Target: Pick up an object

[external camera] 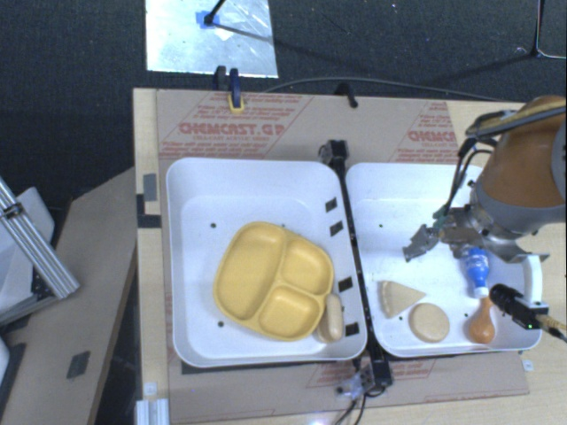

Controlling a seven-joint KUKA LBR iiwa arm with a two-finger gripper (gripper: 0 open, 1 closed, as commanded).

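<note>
While the arm hangs over the right bin (372, 184):
Gripper (423, 243): fingers spread, holding nothing.
Nearest target: wedge-shaped piece (400, 297), near side of that bin.
Advice: drop straight, straddle the wedge, avoid the round biscuit-like piece (431, 322).

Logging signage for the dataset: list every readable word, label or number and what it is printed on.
"CHEMCAST GP": red print on the brown board behind the left bin, upper left.
Red print at the board's upper right: too blurred to read.
Blue bottle: no legible label.
</note>
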